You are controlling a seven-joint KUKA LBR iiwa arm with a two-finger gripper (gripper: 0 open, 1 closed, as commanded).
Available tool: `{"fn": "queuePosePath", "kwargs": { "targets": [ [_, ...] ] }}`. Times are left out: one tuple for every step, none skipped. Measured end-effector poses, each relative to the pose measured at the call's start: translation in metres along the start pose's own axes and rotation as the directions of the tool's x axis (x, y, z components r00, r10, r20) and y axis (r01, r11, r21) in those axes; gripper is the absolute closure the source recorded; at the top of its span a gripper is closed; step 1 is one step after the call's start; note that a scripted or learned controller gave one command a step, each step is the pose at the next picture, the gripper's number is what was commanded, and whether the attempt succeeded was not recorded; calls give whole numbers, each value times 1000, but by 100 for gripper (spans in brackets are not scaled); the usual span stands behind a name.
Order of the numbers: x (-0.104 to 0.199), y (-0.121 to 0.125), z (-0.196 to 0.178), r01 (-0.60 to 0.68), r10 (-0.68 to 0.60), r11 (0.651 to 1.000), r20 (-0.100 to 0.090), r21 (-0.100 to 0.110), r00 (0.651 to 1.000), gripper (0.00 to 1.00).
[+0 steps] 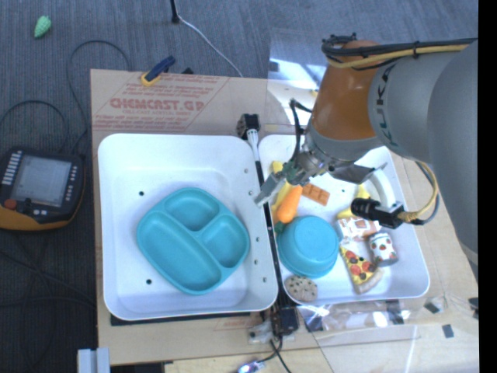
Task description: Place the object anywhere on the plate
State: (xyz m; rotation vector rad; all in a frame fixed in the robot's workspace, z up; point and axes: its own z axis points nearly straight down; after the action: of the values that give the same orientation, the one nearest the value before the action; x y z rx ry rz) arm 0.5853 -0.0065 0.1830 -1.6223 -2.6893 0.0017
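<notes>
A cookie (301, 287) lies at the near edge of the right bin (415, 274), beside a blue bowl (309, 245). Just behind the bowl, near the divider between the 2 bins, an orange carrot-like object (287, 203) lies directly under the end effector (286, 181), long axis slanting toward the bowl. I cannot tell the end effector's state. The teal 3-compartment plate (192, 241) sits left, in the left bin (124, 162).

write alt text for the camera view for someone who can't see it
A grey and orange robot arm reaches from the right, its gripper low over a toy carrot in the right white bin, beside a blue bowl, a pizza slice and a cookie. The left white bin holds a blue divided plate.
</notes>
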Motion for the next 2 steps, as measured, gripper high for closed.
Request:
{"fn": "queuePosePath", "kwargs": {
  "targets": [
    [0, 0, 0, 0, 0, 1000, 0, 0, 1000, 0],
    [0, 0, 0, 0, 0, 1000, 0, 0, 1000, 0]
  ]
}}
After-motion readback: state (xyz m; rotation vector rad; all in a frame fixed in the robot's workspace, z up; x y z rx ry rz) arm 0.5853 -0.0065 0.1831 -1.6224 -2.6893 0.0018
